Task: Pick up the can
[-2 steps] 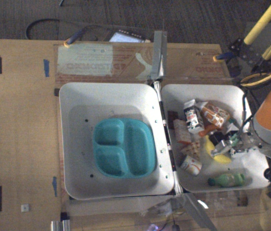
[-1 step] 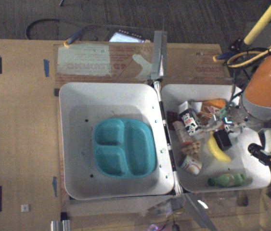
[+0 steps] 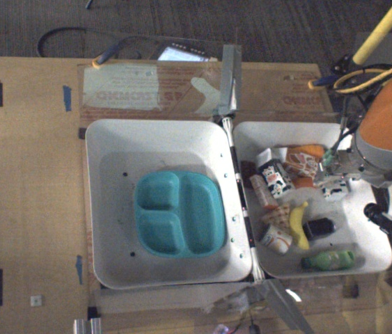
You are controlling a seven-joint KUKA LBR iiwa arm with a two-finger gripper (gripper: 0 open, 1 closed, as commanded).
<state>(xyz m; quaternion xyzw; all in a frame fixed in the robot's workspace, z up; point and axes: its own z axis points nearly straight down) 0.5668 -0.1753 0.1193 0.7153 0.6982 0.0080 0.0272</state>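
Observation:
In the right bin (image 3: 363, 221), a small reddish-brown can (image 3: 260, 188) lies on its side near the left wall. Next to it stands a black-and-white patterned carton (image 3: 275, 177). My gripper (image 3: 334, 185) hangs over the upper right part of this bin, to the right of an orange packet (image 3: 303, 161). It is well to the right of the can and apart from it. The arm's grey and orange wrist (image 3: 387, 127) covers the bin's far right corner.
A yellow banana (image 3: 298, 225), a black object (image 3: 319, 227), a green bottle (image 3: 328, 259) and a small white cup (image 3: 276, 239) also lie in the right bin. The left bin (image 3: 105, 158) holds a teal divided plate (image 3: 179, 213). Yellow cables (image 3: 363, 78) run beside the arm.

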